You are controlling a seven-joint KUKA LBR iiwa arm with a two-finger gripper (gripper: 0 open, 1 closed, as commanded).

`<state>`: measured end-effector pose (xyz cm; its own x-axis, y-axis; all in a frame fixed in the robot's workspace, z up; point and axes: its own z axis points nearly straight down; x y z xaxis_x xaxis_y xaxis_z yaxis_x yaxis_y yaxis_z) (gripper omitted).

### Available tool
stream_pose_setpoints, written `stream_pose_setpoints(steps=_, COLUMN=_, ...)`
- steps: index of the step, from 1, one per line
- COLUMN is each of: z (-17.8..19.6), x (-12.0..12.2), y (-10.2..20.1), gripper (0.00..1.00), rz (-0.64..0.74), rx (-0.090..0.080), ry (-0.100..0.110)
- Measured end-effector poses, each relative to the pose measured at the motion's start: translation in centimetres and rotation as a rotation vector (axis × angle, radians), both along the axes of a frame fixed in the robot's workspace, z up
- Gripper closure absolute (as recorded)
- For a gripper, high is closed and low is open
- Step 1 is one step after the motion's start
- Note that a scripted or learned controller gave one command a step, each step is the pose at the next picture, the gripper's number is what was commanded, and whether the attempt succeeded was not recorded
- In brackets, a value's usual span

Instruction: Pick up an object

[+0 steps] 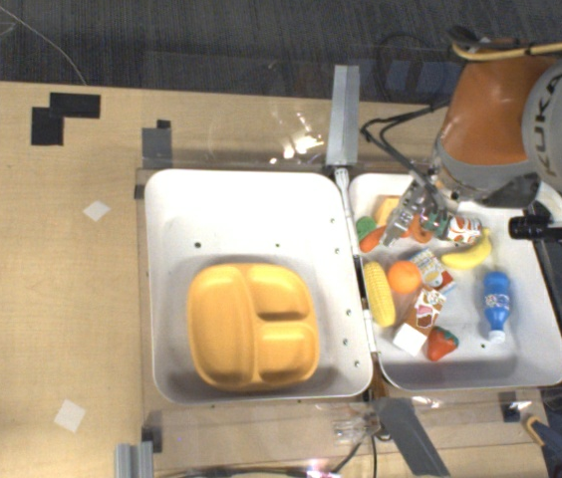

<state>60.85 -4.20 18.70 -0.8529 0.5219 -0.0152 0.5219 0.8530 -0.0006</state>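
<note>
Hand point(413, 217) is seen low at the right bin's point(550, 366) 11 o'clock corner, over an orange-red toy point(422, 231); finger state cannot be told.

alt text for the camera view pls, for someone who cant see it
A grey and orange robot arm reaches from the right, its gripper low over toy food in the right bin: banana, orange, corn cob, strawberry, blue bottle. The left bin holds a yellow divided tray.
</note>
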Motion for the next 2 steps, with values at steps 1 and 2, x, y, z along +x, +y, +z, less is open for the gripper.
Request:
stream_pose_setpoints(steps=1, z=-0.39, x=3.72, y=4.93, gripper=1.00, rz=-0.311, rx=0.011, ry=0.010)
stream_pose_setpoints(steps=2, z=-0.35, x=3.72, y=4.77, gripper=0.00, rz=-0.312, rx=0.010, ry=0.010)
